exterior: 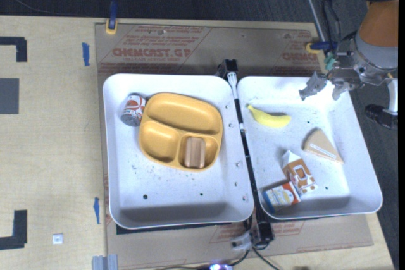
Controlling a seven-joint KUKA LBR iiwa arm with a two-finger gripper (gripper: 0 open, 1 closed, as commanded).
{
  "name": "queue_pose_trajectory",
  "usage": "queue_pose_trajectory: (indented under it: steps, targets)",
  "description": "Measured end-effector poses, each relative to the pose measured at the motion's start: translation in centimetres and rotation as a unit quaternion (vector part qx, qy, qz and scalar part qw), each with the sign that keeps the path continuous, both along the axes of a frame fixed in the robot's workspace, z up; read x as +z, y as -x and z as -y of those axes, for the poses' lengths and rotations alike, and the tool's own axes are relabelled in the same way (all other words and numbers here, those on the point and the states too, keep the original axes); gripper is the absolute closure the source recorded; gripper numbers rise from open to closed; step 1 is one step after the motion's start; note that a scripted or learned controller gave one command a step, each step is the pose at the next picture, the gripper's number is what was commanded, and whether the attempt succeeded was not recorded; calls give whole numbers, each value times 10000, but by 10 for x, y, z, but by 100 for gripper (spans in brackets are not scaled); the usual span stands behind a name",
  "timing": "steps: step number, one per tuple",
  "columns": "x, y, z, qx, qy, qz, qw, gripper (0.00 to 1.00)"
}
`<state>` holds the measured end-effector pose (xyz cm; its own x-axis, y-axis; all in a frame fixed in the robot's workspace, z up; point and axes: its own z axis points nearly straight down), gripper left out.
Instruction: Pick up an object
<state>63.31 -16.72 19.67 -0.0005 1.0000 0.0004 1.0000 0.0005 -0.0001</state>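
Note:
My gripper (324, 88) hangs over the far edge of the right bin (361, 136), its two fingers spread apart with nothing between them. A yellow banana (269, 117) lies at the bin's far left, well to the left of the gripper. A tan wedge like a sandwich slice (323, 145) sits below the gripper toward the bin's middle right. An orange and white carton (299, 175) and a blue and white carton (280, 196) lie near the front of the bin.
The left bin (126, 193) holds a yellow divided tray (179, 129) with a brown block (194, 152) in one compartment, and a small can (132, 109) at its far left corner. A black divider (240, 136) runs between the bins. A cable slants across the upper right.

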Motion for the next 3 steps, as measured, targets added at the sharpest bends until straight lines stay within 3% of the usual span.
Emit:
queue_pose_trajectory:
  steps: [1, 2, 3]
  targets:
    - [-94, 11, -23, -2, 10, 55, 10000, 0]
    - [-108, 49, -57, -2, 24, 58, 10000, 0]
    - [-107, 128, -58, -8, 19, 61, 10000, 0]
